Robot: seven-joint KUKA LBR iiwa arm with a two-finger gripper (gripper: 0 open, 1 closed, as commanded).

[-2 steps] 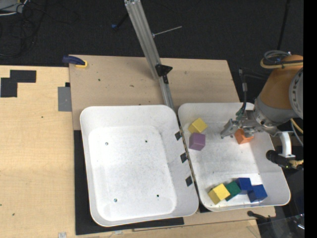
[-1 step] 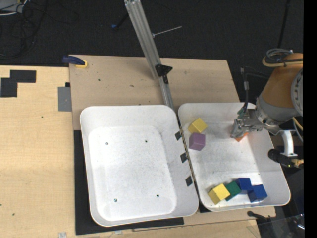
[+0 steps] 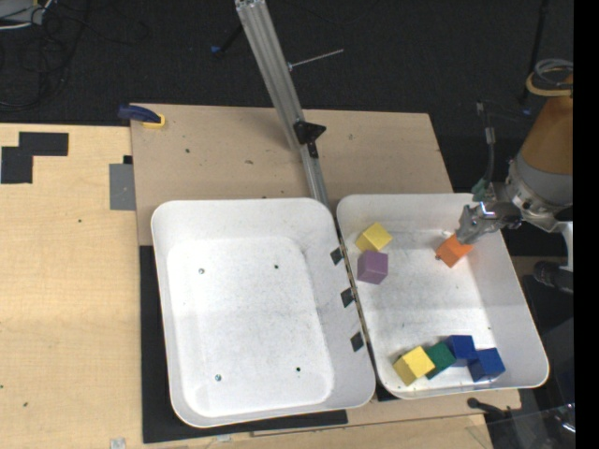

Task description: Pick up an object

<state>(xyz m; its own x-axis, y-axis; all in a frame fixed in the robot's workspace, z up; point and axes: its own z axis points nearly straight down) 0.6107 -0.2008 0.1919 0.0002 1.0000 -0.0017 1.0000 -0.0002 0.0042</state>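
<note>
Looking down, I see the gripper [image 3: 471, 224] over the right bin's [image 3: 524, 318] far right edge, touching an orange cube [image 3: 453, 250]; I cannot tell if it grips. Other cubes sit along the bin's left and near edges.

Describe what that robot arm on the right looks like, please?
The arm is a thick rounded tube, grey at the wrist with an orange band above it. At its tip sits a small metallic silver gripper, boxy and shiny, and a thin dark rod or cable runs alongside it.
</note>
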